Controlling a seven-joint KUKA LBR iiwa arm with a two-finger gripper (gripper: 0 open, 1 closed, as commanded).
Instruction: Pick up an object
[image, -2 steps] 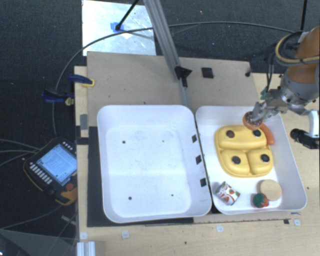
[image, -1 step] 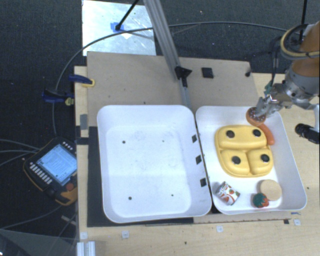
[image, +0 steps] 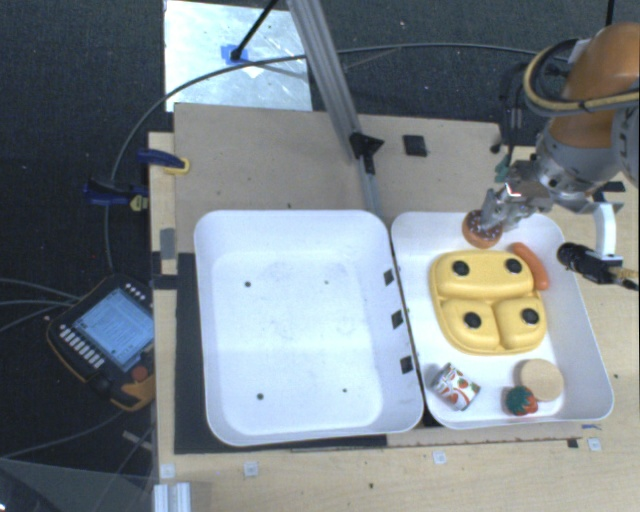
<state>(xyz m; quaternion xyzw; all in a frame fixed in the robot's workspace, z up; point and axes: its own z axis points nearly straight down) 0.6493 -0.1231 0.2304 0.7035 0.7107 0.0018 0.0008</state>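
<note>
Arm (image: 585, 70) comes in from the right, wrist bent down over the far edge of the right bin (image: 590, 345). Gripper (image: 492, 220) sits right on a small brown round thing, call it the donut (image: 483, 234), at the bin's back rim. Fingers look to be touching or straddling it, but can't tell if they're apart or clamped; too small and blurred.

Rest of the right bin: yellow tray (image: 488, 300) with three black-dotted compartments in the middle, orange sausage (image: 530, 265) touching its far right corner, near the donut. Front edge has a small can (image: 455, 386) lying tilted, a tan disc (image: 541, 376), and a red-green berry (image: 519, 401) just beside the disc.

Left bin (image: 295, 320) beside it. Pendant (image: 105, 335) on the floor to the left.
</note>
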